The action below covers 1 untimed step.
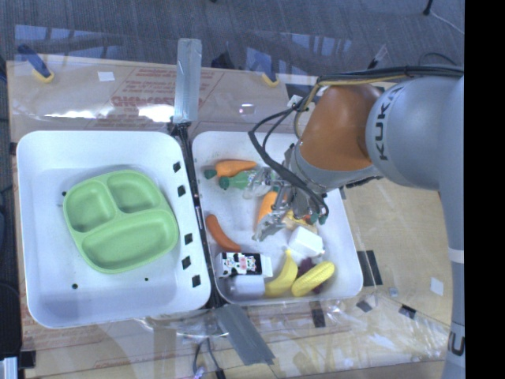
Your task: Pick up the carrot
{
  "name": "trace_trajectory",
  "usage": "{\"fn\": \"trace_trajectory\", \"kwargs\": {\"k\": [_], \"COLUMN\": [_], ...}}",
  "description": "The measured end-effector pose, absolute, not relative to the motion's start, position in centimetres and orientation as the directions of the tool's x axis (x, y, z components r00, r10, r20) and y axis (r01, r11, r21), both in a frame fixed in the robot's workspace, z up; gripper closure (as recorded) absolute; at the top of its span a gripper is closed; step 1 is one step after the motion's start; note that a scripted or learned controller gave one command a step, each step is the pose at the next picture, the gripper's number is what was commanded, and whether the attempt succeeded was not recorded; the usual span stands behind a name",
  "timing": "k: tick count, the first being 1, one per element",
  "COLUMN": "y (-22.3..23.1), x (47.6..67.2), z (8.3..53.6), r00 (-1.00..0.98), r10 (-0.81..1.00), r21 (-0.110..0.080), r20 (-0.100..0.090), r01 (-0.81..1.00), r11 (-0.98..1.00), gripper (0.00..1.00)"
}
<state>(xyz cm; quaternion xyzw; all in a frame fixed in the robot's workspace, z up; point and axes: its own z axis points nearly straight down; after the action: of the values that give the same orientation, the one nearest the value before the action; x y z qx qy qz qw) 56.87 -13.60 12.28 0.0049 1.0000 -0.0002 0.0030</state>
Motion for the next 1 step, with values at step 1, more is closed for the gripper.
{"fn": "trace_trajectory", "kwargs": {"k": [1], "y": [-13.45], "x": [57.05], "z": [13.36], "r00": [-1.000], "r10": [0.002], "r21": [-0.002], "r20": [-0.013], "r01": [0.002], "r11": [1.000], "gripper": [1.00]}}
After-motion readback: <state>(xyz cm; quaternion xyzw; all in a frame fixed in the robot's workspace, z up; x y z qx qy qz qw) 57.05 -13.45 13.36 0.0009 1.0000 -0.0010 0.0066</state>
